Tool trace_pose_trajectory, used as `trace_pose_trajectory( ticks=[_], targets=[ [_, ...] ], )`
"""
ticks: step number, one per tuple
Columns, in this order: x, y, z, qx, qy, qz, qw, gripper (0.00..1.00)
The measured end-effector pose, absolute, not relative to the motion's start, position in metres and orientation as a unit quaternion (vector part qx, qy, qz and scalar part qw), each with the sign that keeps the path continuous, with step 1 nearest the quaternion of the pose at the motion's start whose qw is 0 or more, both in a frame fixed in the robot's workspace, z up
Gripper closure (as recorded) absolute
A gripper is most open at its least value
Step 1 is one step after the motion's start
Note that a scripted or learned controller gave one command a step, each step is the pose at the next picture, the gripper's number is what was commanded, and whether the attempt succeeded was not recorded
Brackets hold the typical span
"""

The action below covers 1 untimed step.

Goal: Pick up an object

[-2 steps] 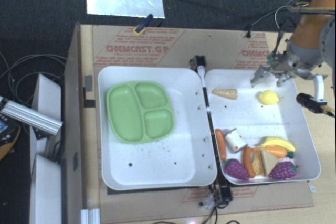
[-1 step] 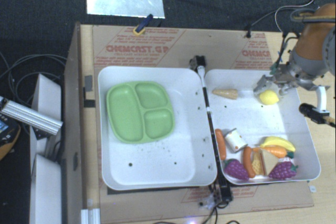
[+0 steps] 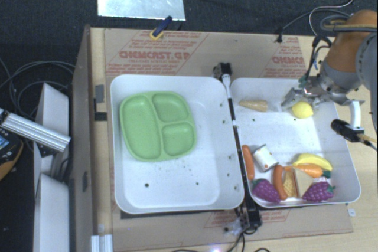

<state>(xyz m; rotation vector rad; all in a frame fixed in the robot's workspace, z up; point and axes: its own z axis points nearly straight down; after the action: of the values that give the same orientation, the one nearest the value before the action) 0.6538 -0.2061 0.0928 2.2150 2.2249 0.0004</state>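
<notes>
Red print on the brown cardboard sheet (image 3: 177, 50) under the bins reads "CHEMCAST GP", repeated partly at the right.

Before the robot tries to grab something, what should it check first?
1. Gripper is over the right bin: ok.
2. Something lies near the gripper: ok, the lemon sits right below it.
3. Lemon has room around it: ok, the pale bread-like piece lies apart.
4. Fingers around the lemon: cannot tell.
5. Other toys out of the way: ok, the banana and grapes lie at the near end.
</notes>
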Motion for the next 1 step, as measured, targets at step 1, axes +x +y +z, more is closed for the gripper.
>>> trace_pose_trajectory(
  ticks=[1],
  targets=[
    [0.6552, -0.2063, 0.1045, 0.705, 0.709, 0.0013, 0.003, 1.00]
  ],
)
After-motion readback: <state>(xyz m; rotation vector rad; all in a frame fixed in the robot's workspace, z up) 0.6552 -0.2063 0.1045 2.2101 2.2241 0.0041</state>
